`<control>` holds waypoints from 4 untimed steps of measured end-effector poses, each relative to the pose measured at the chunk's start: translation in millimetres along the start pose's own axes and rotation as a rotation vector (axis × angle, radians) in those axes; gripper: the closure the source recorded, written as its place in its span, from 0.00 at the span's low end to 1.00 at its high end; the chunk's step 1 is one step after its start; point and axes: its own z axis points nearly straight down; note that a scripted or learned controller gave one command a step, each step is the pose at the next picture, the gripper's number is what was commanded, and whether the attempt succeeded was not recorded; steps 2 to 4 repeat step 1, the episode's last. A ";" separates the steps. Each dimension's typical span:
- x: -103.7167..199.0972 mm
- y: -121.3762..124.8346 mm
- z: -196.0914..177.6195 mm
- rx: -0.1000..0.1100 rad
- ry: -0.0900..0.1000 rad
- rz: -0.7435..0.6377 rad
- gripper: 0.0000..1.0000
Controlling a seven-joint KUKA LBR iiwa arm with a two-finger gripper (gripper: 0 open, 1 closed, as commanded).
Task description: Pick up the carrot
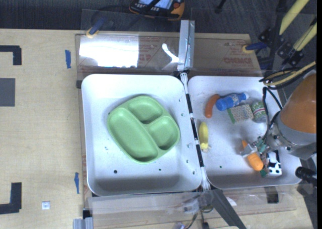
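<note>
At the right edge of the right bin (221, 180), you see the arm (302, 112) reaching in, its orange band above the grey wrist. The gripper (261, 148) sits low over the bin's lower right area; whether it is open or closed cannot be determined from this view.

Directly below and touching the gripper tip, you find a small orange object (255, 161), rounded and lying on the bin floor. Just right of it lies a black-and-white item (274, 168). A smaller orange piece (244, 145) lies just left of the gripper.

The carrot (211, 105) lies well apart from the gripper, in the upper left part of the same bin, tilted, with its upper end next to a blue bottle (231, 100). Right of the bottle you see a greenish box (240, 113) and a round can (258, 111). A yellow item (203, 136) rests against the bin's left wall.

The left bin (95, 122) holds a green divided plate (144, 128), lying flat near its centre.
</note>
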 end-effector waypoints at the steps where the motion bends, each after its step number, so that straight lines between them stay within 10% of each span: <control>1: 46.8 17.7 -85.5 0.010 0.004 0.115 1.00; 4: 46.8 17.7 -85.5 0.010 0.004 0.115 1.00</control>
